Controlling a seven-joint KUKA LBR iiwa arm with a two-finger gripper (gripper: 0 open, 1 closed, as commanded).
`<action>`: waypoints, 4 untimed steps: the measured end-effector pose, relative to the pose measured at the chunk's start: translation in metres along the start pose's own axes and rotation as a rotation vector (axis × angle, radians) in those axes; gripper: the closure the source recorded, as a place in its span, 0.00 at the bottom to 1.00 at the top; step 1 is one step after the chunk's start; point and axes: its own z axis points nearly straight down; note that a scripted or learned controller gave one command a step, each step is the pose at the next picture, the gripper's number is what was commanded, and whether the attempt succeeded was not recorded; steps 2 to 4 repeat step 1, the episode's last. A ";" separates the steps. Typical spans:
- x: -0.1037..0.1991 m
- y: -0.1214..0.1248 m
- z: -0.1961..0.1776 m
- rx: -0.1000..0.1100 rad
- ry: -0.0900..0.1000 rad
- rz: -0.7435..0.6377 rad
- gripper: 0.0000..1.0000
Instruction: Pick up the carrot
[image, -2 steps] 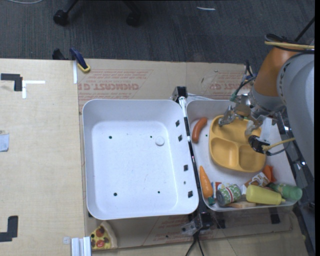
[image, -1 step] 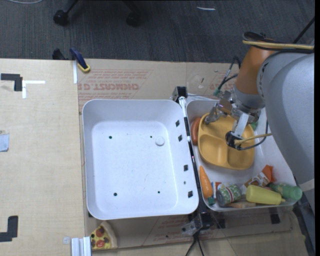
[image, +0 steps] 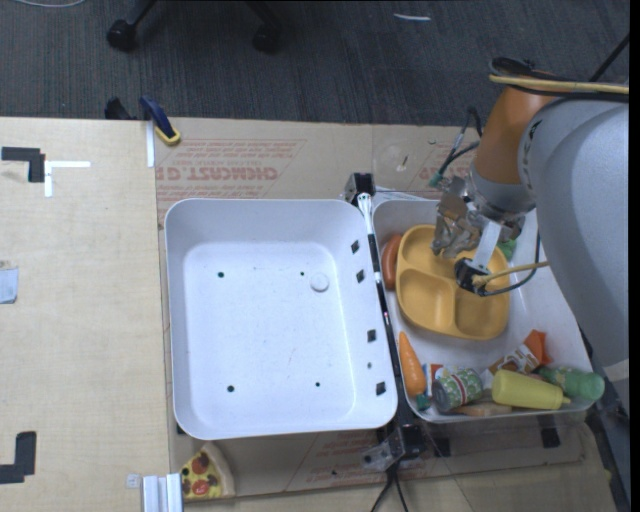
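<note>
1. Carrot (image: 411, 364) lies along right bin's (image: 573, 318) left wall, near front corner.
2. Gripper (image: 458, 240) over yellow tray (image: 450, 295), rear; grip state: cannot tell.
3. Left bin (image: 180, 300) offers open room.

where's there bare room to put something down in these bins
The left bin has the room: its whole floor is bare except a small white disc near its right wall. The right bin is crowded: yellow divided tray under the gripper, carrot along its left wall, a can and yellow bottle along the near edge.
</note>
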 end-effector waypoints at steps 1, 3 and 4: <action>0.000 0.000 0.000 0.000 0.000 0.000 0.00; 0.000 0.000 0.000 0.000 0.000 0.000 0.00; 0.000 0.000 0.000 0.000 0.000 0.000 0.00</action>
